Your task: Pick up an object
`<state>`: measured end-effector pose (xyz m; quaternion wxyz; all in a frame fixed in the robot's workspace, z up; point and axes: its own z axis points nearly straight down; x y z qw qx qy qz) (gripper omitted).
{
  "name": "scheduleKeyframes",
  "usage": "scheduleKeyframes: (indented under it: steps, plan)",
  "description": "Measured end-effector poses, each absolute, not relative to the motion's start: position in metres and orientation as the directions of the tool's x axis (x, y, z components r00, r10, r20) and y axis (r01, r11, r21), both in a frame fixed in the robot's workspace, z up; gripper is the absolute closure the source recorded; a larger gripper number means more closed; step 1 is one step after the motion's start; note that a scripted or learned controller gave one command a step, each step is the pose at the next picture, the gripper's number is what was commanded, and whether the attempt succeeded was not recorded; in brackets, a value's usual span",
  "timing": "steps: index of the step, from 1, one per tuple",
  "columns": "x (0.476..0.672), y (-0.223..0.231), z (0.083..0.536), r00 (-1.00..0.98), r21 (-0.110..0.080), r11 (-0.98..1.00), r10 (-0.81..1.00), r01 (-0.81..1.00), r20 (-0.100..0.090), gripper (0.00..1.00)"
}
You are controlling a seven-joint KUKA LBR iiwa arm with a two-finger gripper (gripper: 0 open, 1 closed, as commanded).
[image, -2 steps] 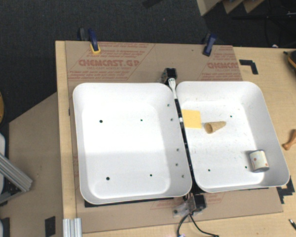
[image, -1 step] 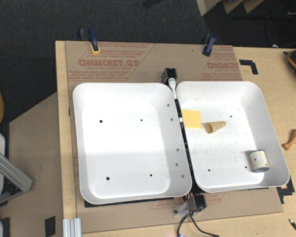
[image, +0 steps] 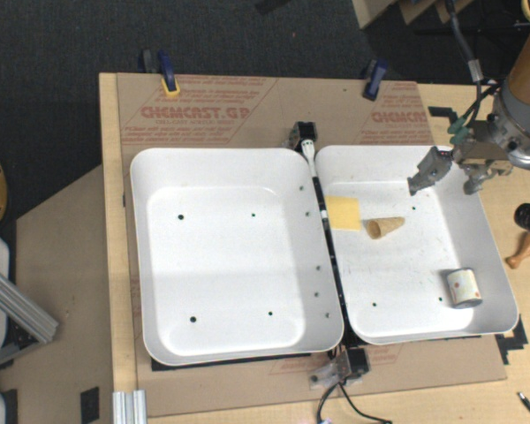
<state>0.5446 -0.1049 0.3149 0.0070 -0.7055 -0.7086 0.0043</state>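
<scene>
A brown cardboard sheet (image: 247, 113) covers the bench, printed in red with what reads roughly as "GICKCAST", though the letters are too faint to trust. On it sit two shallow white plastic bins: the left bin (image: 221, 254) and the right bin (image: 424, 325), touching along their inner edges. Two blue clamps (image: 166, 67) pin the sheet's far edge. The grey arm's two-finger gripper (image: 449, 171) hangs over the right bin's far right corner, fingers spread apart, nothing between them. Three objects lie in the right bin: a flat yellow square block (image: 343, 212) against the left wall, a tan cone-shaped piece (image: 384, 228) just beside it, and a small white cylinder (image: 463, 287) near the right wall. All three lie apart from the gripper, nearer the camera.
</scene>
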Motion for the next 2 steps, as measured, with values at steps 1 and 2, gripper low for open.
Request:
scheduleKeyframes:
  steps: [1,2]
  plan:
    - [0.546,-0.108,0.336,0.000,0.005,0.000,1.000,1.000,-0.002,1.00]
    - [0.528,-0.040,0.429,-0.009,0.013,0.009,1.000,1.000,0.001,1.00]
